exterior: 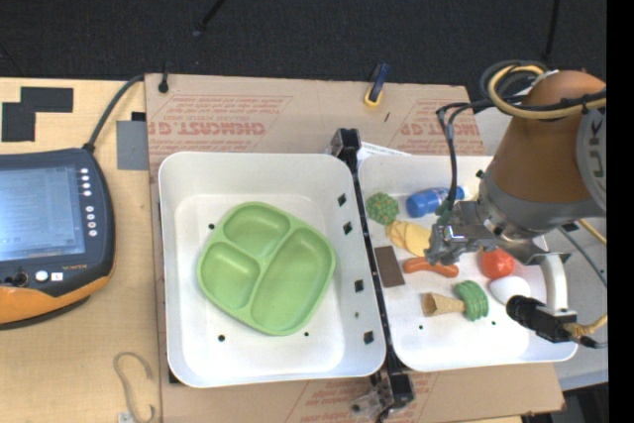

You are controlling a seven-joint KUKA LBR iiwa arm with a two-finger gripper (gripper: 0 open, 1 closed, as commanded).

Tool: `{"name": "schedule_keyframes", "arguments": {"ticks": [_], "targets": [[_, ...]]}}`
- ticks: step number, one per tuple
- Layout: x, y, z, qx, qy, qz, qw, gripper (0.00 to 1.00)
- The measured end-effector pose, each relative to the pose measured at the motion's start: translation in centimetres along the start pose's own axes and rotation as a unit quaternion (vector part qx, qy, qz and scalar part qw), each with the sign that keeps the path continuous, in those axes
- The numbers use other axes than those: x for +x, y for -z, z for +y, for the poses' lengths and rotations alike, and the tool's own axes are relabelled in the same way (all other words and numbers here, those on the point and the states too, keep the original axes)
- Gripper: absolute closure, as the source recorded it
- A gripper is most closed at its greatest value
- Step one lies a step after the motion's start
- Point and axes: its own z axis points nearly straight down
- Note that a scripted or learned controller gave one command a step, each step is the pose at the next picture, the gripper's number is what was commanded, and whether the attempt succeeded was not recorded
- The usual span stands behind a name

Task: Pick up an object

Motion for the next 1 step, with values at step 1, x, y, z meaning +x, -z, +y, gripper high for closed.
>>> {"name": "schedule_keyframes", "arguments": {"ticks": [1], "targets": [[-0.18,-0.23,-0.39,-0.001,0.001,0.000,1.0000,1.00]]}}
